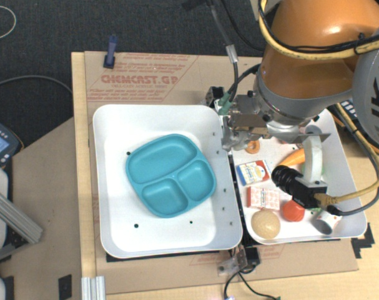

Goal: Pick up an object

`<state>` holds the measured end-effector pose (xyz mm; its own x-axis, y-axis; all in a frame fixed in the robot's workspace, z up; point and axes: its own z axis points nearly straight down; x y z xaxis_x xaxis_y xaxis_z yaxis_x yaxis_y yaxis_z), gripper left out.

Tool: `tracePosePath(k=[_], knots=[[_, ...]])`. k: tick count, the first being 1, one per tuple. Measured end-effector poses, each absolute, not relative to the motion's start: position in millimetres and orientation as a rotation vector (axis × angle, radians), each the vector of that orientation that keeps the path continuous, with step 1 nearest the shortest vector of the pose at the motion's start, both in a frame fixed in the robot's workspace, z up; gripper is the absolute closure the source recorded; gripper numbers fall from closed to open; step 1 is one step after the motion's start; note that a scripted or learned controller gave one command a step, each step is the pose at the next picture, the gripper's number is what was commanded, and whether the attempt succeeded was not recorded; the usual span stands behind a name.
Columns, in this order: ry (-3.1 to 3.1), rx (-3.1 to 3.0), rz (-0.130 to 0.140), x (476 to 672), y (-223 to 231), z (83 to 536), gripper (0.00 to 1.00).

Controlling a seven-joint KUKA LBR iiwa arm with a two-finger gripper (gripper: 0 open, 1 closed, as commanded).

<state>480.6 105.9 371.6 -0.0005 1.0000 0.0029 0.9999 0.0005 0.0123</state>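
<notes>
A single fixed camera looks down on the bench from above at a slant, far enough back to take in both white bins, the left bin point(108, 186) and the right bin point(345, 167), with the arm point(314, 42) entering from the right, large and near the lens.

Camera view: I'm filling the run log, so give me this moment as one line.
arm: over right bin | gripper: fingers hidden | teal tray: left bin, untouched | pick: unconfirmed

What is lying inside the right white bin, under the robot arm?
In the right bin: two small cartons, a tan ball, a tomato, a carrot. The arm covers the far part.
</notes>
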Motion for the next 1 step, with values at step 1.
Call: tracePosePath(k=[1], knots=[[2.221,2.219,0.002,479.9,106.7,376.1,1.0]])
